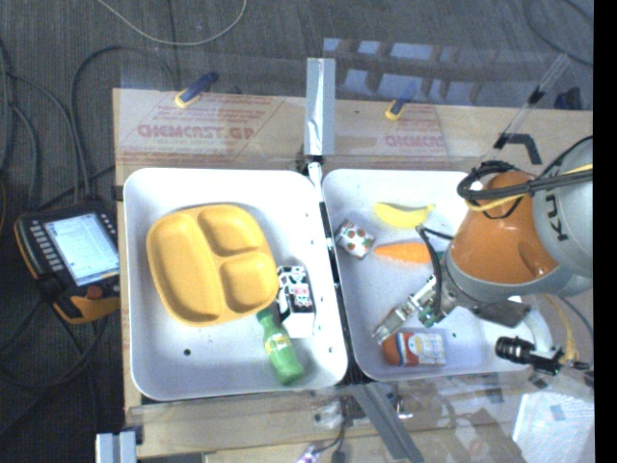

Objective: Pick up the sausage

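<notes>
Two white bins sit side by side on the bench. Left bin (145, 355): a yellow divided plate (212, 263) fills most of the middle, w/ a black-and-white carton (294, 292) wedged against its right rim and a green bottle (281, 350) lying toward the bin's front edge, prob. just tipped in as clutter. Right bin (357, 355): a small patterned cube (354, 239) near the left wall, a banana (403, 214) toward the back, a carrot (405, 252) just in front of it. The sausage (393, 350) looks to be the reddish-brown end near the front edge, touching a labelled packet (424, 347). Gripper (410, 312) comes in from the right, tilted down-left, tip just above that sausage, likely lining up a grab. Fingers: can't tell if apart or closed; nothing visibly held.
</notes>
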Action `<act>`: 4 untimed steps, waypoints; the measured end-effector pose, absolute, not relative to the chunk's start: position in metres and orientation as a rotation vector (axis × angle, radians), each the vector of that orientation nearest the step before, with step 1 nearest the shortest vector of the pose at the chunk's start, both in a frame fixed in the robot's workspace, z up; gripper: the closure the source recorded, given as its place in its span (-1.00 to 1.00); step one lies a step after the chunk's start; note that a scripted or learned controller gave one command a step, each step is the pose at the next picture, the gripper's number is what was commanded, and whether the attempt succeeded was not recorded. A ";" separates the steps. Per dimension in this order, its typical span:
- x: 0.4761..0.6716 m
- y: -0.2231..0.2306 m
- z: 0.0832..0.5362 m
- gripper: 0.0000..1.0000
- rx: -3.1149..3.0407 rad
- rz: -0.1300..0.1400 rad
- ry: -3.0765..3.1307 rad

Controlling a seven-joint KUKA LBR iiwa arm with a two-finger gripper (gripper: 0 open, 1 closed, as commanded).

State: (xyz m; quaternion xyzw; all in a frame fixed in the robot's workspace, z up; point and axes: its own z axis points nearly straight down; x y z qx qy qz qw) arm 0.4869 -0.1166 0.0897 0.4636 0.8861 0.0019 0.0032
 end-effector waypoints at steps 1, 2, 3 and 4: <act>0.489 -0.116 0.099 1.00 1.452 0.011 2.776; 0.484 -0.049 0.182 1.00 1.392 0.000 2.819; 0.484 -0.050 0.182 -1.00 1.393 0.000 2.819; 0.490 -0.104 0.089 -1.00 1.494 0.007 2.757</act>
